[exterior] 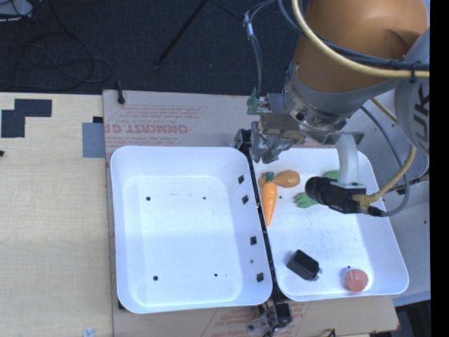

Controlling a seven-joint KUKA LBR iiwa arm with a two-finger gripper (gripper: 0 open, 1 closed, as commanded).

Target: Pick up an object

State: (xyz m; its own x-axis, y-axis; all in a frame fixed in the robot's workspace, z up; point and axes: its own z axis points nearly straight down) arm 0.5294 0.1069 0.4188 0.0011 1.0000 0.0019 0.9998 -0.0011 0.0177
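Observation:
My gripper [269,153] hangs over the far left corner of the right bin [382,241], just above the top end of a carrot. The orange carrot [269,202] lies along that bin's left wall, its green tip pointing away from me. An orange-yellow piece [287,179] lies right beside it, close under the gripper. A green item [304,200] is partly hidden by the robot's wrist parts. Toward the near side lie a black block [304,265] and a pinkish-red ball [356,279].
The left bin [126,188] sits side by side with the right one, a black divider with clips [254,216] between them. Behind the bins lies a cardboard sheet [175,121]. The arm's large orange and grey body [351,41] hangs over the right bin's far side.

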